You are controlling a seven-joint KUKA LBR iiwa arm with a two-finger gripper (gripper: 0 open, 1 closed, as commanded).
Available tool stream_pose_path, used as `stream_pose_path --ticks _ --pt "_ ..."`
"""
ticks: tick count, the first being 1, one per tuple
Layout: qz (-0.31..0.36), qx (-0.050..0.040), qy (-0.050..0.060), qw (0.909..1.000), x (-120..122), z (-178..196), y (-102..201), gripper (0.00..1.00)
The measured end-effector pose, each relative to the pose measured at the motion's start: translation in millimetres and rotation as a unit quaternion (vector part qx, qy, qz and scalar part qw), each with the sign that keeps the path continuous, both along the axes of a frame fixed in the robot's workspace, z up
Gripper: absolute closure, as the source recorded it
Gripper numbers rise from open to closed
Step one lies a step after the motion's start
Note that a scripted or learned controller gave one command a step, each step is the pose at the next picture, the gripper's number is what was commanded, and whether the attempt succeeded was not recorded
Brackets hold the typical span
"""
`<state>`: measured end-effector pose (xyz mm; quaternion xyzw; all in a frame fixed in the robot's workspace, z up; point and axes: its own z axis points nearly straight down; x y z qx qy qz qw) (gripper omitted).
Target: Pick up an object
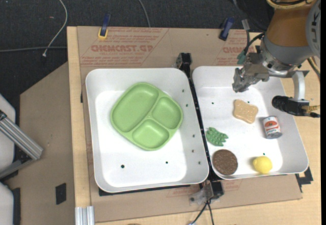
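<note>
The claw hangs over the far part of the right bin, arm reaching in from the right. Just below it, toward the near side, lies the toast slice, close but apart from the claw. Further near and to the right of the claw stands the small can. Well below it, the green leafy piece, the brown round patty and the yellow lemon. Far to its left, the green divided plate sits in the left bin. The view does not show how the claw is set. Nothing can be seen held in it.
</note>
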<state>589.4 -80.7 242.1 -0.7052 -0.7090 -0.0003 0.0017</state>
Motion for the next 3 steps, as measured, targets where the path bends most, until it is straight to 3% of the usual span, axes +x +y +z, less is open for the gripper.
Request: stream_pose_path --ticks 2,3 --pt "0.000 -0.0004 -0.002 1.0000 4.8 9.5 99.5 1.00" --pt "0.001 0.0001 0.001 1.0000 9.1 -8.3 159.5 1.00"
